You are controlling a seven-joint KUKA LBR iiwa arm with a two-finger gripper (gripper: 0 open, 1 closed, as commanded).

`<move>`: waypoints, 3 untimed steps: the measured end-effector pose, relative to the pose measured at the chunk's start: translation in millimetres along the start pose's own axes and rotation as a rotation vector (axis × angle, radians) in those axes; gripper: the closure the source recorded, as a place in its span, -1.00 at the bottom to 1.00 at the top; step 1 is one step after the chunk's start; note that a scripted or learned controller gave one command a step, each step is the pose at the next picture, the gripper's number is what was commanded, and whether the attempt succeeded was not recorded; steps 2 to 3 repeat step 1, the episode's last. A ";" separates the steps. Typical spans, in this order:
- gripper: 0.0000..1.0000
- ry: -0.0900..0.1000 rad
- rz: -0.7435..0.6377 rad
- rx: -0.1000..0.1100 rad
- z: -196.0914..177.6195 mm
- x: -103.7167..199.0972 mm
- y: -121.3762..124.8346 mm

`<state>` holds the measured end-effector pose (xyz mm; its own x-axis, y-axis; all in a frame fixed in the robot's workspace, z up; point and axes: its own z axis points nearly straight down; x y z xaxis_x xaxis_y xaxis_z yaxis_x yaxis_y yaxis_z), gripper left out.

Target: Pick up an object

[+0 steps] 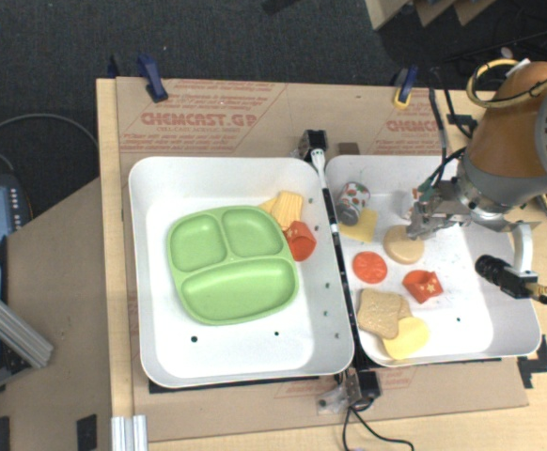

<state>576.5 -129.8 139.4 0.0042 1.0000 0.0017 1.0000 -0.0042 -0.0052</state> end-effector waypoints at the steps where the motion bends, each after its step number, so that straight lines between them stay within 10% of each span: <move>1: -1.00 -0.001 -0.003 -0.004 2.9 0.9 3.6; 3: -1.00 -0.001 -0.003 -0.004 2.9 0.9 3.6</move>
